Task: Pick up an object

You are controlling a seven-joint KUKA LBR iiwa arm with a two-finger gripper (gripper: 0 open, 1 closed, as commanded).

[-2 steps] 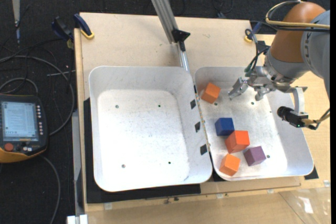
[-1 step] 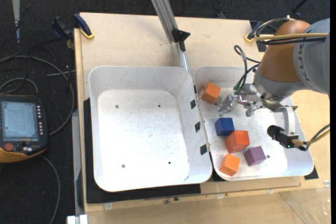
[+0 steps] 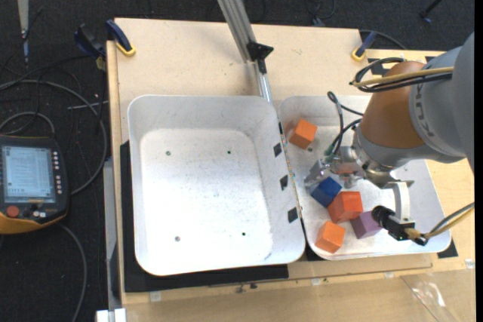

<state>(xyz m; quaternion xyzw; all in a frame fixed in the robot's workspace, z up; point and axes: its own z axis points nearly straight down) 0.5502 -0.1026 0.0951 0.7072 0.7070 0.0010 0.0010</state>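
Step in hand looks like the reach/descent for a grasp, nothing lifted yet. The tool (image 3: 326,171) sits low in the right bin (image 3: 432,185), w/ the grey arm (image 3: 423,113) and its orange band covering most of it from above. Can't tell how wide the tool stands, the metal bits at the wrist blur together.

Candidates, relative to the tool:
- blue cube (image 3: 326,191): just below the tip, touching or nearly so, can't say which. Likeliest target imo.
- red cube (image 3: 346,206): just past the blue one, pressed against it.
- purple cube (image 3: 366,224): further down-right, near the red.
- orange cube (image 3: 330,236): below the group, by the bin's near wall.
- second orange cube (image 3: 303,134): up and left of the tool, apart from the rest.

Left bin (image 3: 143,162) is well to the tool's left, across the divider.

Next move calls for: straddle the blue cube squarely, w/o the red neighbour jamming one side, then close and lift straight up. Tight cluster = risk of a shove instead of a grip.
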